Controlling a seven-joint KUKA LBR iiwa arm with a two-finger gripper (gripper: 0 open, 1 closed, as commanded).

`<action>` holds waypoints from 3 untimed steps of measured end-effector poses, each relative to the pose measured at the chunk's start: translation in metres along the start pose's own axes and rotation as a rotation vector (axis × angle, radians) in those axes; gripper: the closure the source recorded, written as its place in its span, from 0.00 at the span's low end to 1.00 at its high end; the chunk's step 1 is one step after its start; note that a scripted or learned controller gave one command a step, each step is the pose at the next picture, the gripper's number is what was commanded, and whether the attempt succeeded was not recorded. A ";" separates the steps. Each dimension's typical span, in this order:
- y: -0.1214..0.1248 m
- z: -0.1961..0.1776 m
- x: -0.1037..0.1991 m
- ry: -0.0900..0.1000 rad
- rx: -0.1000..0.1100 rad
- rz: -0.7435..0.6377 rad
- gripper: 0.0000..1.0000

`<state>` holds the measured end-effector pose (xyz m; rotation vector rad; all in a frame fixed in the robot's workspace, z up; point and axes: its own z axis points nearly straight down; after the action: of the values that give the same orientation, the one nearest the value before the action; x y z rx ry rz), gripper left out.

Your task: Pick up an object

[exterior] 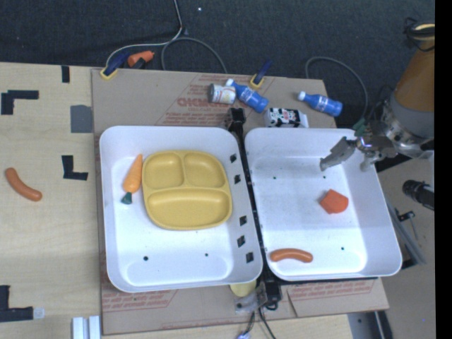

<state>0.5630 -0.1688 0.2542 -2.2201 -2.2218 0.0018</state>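
In the right bin (367, 260) an orange block (334, 202) lies right of centre, and an orange sausage (291, 256) rests near the front wall. The left bin (120, 260) holds a yellow divided plate (187, 189), with a carrot (132, 174) lying just left of it. My gripper (351, 157) hovers over the right bin's back right part, above and slightly behind the orange block. Its fingers stand open with nothing between them.
Behind the bins lie two blue bottles (248, 96) (321, 104), a small white bottle (222, 92) and a black-and-white packet (286, 117). Another sausage (22, 184) rests on the bench far left. Cables and an orange-handled clamp (138, 58) sit at the back.
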 end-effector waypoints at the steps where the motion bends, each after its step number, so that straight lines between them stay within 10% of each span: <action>1: -0.006 0.064 -0.058 -0.001 0.006 0.005 0.00; 2: -0.004 0.173 -0.034 -0.004 -0.005 -0.001 0.00; 3: -0.002 0.156 -0.037 -0.007 -0.010 0.001 1.00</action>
<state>0.5608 -0.2053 0.0983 -2.2300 -2.2287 -0.0016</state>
